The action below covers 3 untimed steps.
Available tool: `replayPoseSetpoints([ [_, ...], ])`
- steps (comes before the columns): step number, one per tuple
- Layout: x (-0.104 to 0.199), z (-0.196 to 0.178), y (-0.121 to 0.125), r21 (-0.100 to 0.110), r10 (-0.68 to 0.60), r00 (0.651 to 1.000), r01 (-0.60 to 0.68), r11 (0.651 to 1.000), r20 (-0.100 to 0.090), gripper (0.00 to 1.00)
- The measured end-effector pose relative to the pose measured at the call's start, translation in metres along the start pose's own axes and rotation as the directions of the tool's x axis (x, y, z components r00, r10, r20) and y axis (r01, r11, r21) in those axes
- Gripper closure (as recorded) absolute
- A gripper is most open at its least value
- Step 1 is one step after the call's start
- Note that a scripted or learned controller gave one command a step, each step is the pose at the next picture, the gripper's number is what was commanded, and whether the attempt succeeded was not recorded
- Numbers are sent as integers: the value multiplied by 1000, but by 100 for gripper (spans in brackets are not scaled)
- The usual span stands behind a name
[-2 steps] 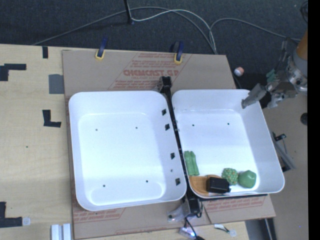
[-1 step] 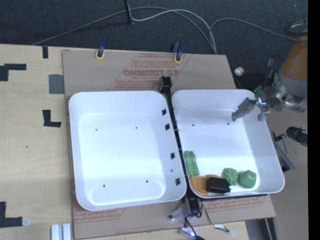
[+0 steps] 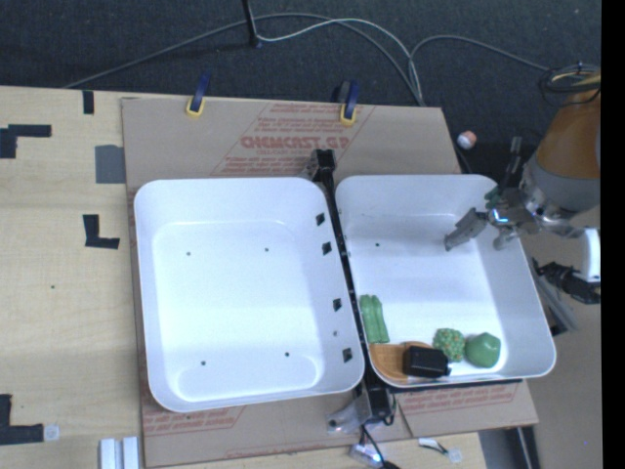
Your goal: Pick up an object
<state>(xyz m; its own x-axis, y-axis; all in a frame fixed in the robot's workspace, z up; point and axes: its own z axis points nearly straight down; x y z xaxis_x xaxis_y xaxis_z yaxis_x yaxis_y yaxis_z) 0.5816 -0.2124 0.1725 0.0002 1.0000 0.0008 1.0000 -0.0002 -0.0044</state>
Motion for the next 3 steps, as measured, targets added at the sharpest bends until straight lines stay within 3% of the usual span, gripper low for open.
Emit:
replayPoseSetpoints([
  [1,-2,62,3,2,-1,1000,1,1000,-1,0],
  [2,-2,49,5,-4,-1,1000,1,1000,1,100],
  [3,-4,-14,5,-9,-1,1000,1,1000,2,100],
])
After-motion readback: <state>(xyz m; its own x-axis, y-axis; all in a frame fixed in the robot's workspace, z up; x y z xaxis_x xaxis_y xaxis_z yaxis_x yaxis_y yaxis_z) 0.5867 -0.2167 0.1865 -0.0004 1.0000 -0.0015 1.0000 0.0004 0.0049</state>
